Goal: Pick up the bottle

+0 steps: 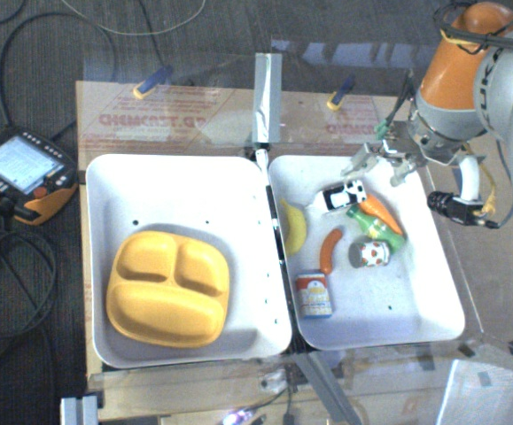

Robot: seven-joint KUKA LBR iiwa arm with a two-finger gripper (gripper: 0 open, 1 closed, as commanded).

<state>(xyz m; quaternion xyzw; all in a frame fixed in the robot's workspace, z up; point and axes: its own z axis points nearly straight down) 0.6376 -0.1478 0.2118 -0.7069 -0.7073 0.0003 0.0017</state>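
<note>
Fingers (362,159) stand spread wide and hold nothing — the gripper (382,159) hangs over the far edge of the right bin (433,312). The green bottle (376,224) lies on its side just below, tucked against an orange carrot (383,212) and a red-spotted ball (369,254). I'd come straight down across its body, jaws square to its length — clear of the carrot.

Dark carpet floor (345,16) with black cables (26,25) surrounds a wooden bench (194,113).
</note>
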